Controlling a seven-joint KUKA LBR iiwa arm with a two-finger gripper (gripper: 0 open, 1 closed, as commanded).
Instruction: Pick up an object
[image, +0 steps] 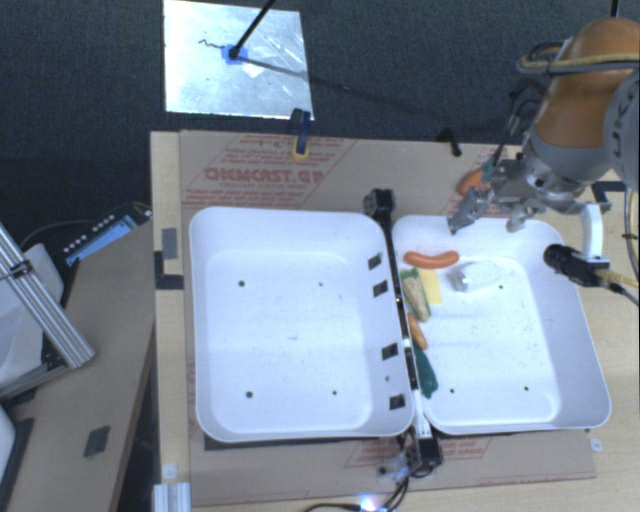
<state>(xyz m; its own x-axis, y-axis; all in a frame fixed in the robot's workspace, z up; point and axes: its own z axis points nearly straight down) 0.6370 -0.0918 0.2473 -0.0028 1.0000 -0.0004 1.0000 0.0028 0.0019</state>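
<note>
1. The pale wooden bench (120, 330) carries a brown cardboard sheet (270, 165) printed with red lettering, and the two bins sit on that sheet.
2. The left shallow white plastic bin (290, 320) lies to the left of the black clips that join the pair; small dark dots mark its floor.
3. The right shallow white plastic bin (520, 350) holds all the loose objects, gathered at its upper-left part and along its left wall.
4. The grey KUKA arm with the orange band (590, 70) reaches in from the upper right and hangs over the far rim of the right bin.
5. A crumpled silver foil sheet (240, 60) lies on the dark carpet beyond the bench, with a thin black rod crossing it.
6. The two-finger gripper (490, 212) hovers above the far-left corner of the right bin, its metal fingers pointing down and apart, with nothing visible between them. A small orange piece sits just beside the wrist; what it is cannot be told from this angle.
7. A dark green elongated object (426, 372) lies against the left wall of the right bin, nearest the camera.
8. An orange-red sausage-shaped toy (431, 259) lies near the far wall, just below the gripper and apart from it.
9. A clear, whitish plastic object (470, 274) rests just right of the sausage shape.
10. A yellow block (431, 290) sits below the sausage shape, touching a small green and orange cluster (415, 310) along the left wall.
</note>
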